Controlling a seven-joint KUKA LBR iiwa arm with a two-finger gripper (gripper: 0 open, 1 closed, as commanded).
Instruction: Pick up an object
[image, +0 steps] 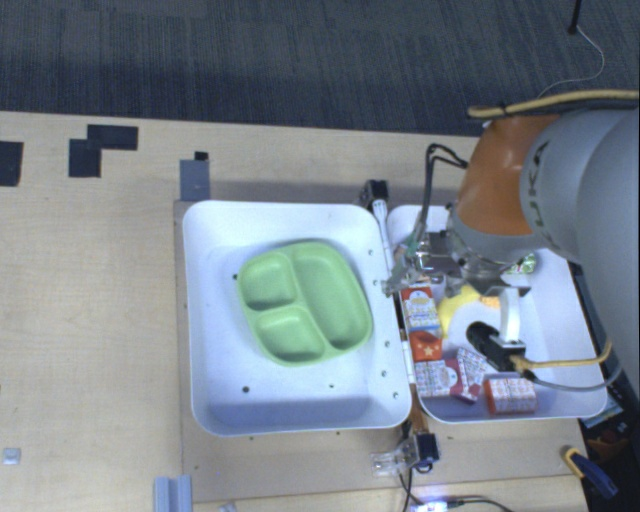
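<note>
My gripper (412, 268) hangs low over the left edge of the right bin (560, 300), close to the wall shared with the left bin. Just below it in the view lies a red, white and blue carton (421, 308), with a yellow object (462, 301) to its right. Further toward the front lie a small red pack (427, 347), a red and white packet (445, 377) and a red and white box (510, 395). The grey arm and its orange band cover the back of the right bin.
A light green divided plate (302, 300) lies in the middle of the left bin (215, 390). A small green item (526, 265) peeks out beside the wrist. Dark blocks (100, 148) sit on the bench at the far left.
</note>
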